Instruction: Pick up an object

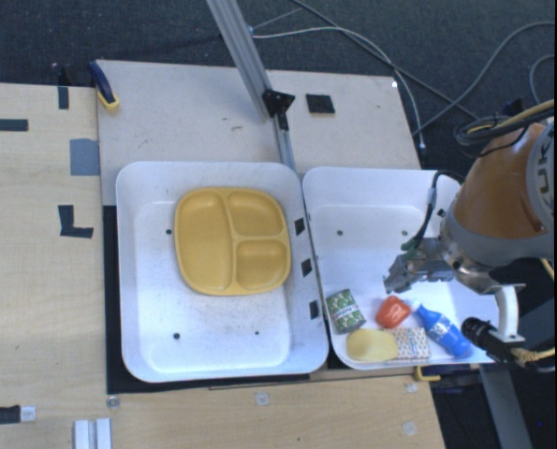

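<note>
Camera view shows the pick not yet made: the pincer point(400, 279) hangs in the right bin point(372, 190) just above the red object point(392, 312), how wide it stands I cannot tell, nothing visibly gripped, so closing on it and lifting are left.

I work in a robotics lab: my pale wooden counter point(35, 279) is marked with strips of dark tape point(70, 221), loose grey cables point(353, 36) trail over dark carpet point(91, 17), and a slanted aluminium camera pole point(236, 36) rises behind two shallow white plastic bins point(128, 251).
</note>
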